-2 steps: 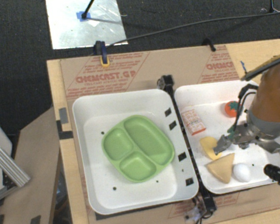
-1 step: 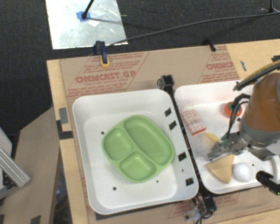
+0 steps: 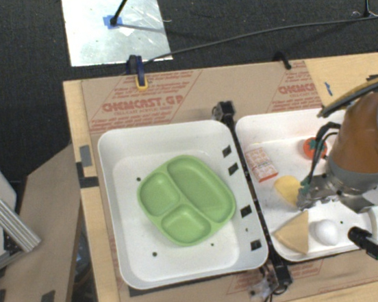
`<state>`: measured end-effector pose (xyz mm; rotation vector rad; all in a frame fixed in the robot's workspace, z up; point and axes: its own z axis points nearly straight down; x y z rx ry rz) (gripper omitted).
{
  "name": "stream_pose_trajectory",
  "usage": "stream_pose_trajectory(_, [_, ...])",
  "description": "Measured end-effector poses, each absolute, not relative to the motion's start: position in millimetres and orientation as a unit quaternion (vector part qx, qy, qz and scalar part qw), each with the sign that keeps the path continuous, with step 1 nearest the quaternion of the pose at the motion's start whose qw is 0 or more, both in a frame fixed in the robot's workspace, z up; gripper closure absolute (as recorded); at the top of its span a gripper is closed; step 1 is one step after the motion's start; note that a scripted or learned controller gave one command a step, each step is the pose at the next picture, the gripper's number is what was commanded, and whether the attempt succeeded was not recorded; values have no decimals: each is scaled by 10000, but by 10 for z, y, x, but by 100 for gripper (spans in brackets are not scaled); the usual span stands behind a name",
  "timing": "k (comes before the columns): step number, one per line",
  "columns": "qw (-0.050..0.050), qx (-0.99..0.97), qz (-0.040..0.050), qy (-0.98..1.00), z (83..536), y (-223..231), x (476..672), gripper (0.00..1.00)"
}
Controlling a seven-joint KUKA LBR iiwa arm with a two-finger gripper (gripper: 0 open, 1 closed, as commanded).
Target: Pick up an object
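The pincer (image 3: 308, 193) hangs low in the crowded right white bin (image 3: 268, 124), beside the smooth yellow rounded piece (image 3: 287, 187); its state cannot be told.

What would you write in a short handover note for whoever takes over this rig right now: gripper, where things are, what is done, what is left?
Gripper: low in the right bin, beside the yellow object; the arm hides its fingers, so no grasp can be confirmed.
Right bin: a red-and-white packet near the divider, the yellow object below it, a tan wedge at the near edge, a white ball beside it, and a red-orange item partly behind the arm.
Left bin: a green divided plate.
Done: the arm is over the right bin's things.
Left: grasp one object and lift it.
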<state>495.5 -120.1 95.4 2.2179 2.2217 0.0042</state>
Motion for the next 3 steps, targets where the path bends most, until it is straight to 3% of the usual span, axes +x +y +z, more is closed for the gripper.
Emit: stream_pose_trajectory(3, [30, 7054, 19, 7088, 2370, -1160, 5025, 100])
